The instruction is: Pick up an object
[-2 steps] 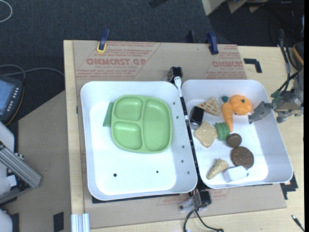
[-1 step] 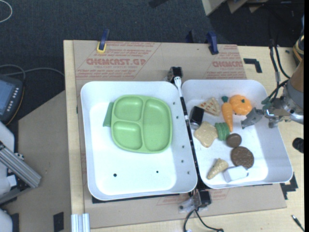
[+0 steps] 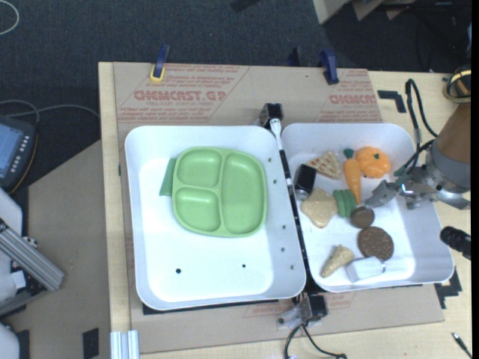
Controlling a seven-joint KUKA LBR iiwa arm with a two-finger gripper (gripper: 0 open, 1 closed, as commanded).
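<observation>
The right bin (image 3: 426,238) holds several small toy foods. An orange pumpkin (image 3: 372,161) and a carrot (image 3: 352,179) lie near its back. A tan wedge (image 3: 326,164) and a black block (image 3: 304,178) sit to their left. A beige lump (image 3: 319,208), a green piece (image 3: 344,203), a small brown ball (image 3: 362,217), a brown round cookie (image 3: 375,242), a cone (image 3: 337,260) and a white block (image 3: 364,270) fill the middle and front. My gripper (image 3: 391,192) hangs over the right side of this bin, just right of the carrot and above the brown ball.
The left bin (image 3: 150,223) bears a green divided plate (image 3: 221,191). A black divider strip (image 3: 286,193) runs between the bins. Blue clamps (image 3: 328,66) hold the cardboard sheet at the back. The arm's grey body (image 3: 453,170) comes in over the right rim.
</observation>
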